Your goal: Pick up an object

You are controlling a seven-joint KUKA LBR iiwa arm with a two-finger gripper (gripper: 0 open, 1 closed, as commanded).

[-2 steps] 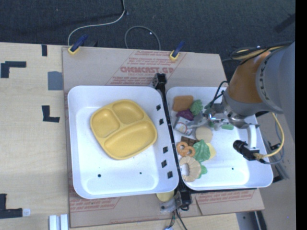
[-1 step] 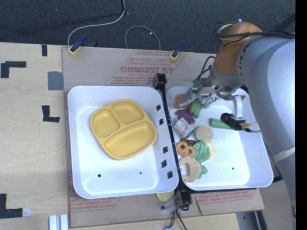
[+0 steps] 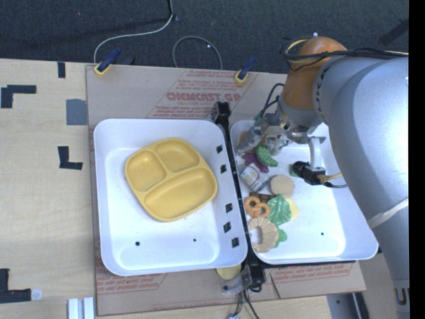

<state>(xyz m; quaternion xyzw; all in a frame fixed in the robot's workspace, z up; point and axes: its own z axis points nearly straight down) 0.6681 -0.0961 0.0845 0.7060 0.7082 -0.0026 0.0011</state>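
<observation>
Grey arm (image 3: 372, 125) looms over the right bin (image 3: 332, 244), jaws (image 3: 260, 137) above small toys (image 3: 265, 208); I cannot tell their state

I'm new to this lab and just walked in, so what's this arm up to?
The grey arm reaches in from the right, and its gripper is down at the far left corner of the right bin, over a pile of small toy pieces. Nothing looks lifted yet. The left bin holds a yellow divided plate, lying untouched.
</observation>
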